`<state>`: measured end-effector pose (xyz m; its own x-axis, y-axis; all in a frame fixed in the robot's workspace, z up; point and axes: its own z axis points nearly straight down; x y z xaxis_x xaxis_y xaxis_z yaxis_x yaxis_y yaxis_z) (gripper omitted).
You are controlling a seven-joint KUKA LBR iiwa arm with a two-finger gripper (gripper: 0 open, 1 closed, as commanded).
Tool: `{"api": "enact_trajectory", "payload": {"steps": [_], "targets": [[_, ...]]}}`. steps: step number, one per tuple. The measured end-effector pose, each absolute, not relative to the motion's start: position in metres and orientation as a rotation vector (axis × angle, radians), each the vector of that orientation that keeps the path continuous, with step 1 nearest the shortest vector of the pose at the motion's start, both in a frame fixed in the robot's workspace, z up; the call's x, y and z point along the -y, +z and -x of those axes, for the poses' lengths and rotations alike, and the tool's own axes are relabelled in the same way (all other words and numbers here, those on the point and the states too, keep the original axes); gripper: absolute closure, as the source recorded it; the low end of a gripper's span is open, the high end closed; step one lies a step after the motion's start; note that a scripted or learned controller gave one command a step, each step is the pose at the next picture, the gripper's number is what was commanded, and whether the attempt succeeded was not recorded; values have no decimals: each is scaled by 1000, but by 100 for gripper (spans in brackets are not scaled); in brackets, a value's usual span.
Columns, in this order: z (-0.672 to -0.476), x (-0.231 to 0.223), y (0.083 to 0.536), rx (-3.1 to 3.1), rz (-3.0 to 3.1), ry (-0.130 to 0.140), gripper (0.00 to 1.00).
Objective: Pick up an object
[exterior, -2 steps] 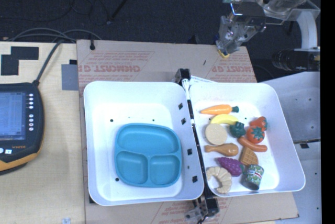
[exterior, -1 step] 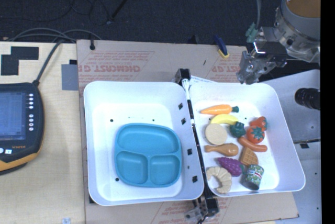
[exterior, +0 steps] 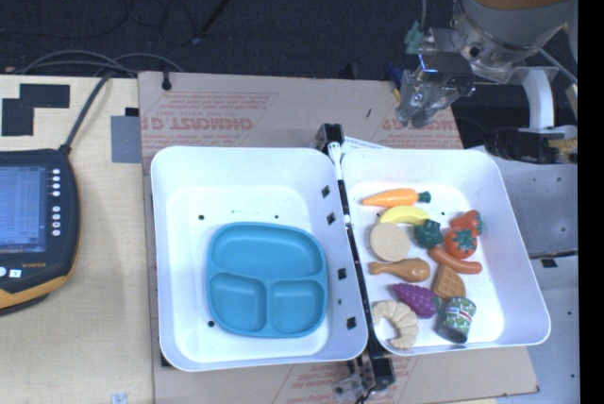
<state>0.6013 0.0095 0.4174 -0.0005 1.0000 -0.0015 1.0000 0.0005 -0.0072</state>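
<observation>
Near edge of right bin [exterior: 528, 298]: croissant [exterior: 396, 322] at the front, purple grapes [exterior: 415, 298] just behind it, a dark can-like item [exterior: 456, 318] lying to their right. Wedge-shaped brown piece [exterior: 449, 283] touched the can's far side. Drumstick [exterior: 401, 269] lay mid-bin, pointing left toward the divider wall. Behind it a round tan disc [exterior: 388, 242], with a banana [exterior: 404, 215] along its far edge. Sausage [exterior: 455, 260] ran diagonally to the right, tomato [exterior: 462, 239] just past it, small dark-green piece [exterior: 429, 232] between tomato and banana. Carrot [exterior: 390, 198] was farthest back, lying roughly parallel to the rear wall. Everything was packed close, most items touching a neighbour, so few clean sides to get at.

Left bin [exterior: 179, 204] held a blue divided plate [exterior: 266, 278], three compartments, sitting flat toward the near side.

Handheld control pendant [exterior: 33, 223] sat at far left on the bench, cable running back.

Gripper [exterior: 417, 105] hung beyond the right bin's rear wall, over the cardboard sheet [exterior: 245, 114], well apart from all the toy food. Nothing was between its fingers; how far they were spread I couldn't tell.
</observation>
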Motion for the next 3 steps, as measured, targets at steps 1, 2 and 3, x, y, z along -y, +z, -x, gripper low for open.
{"api": "enact_trajectory", "payload": {"steps": [1, 2, 3], "targets": [[-579, 4, 545, 2229, 2225, -10, 100], [-509, 17, 538, 2216, 2222, 5, 100], [-476, 30, 414, 2211, 2215, 20, 100]]}}
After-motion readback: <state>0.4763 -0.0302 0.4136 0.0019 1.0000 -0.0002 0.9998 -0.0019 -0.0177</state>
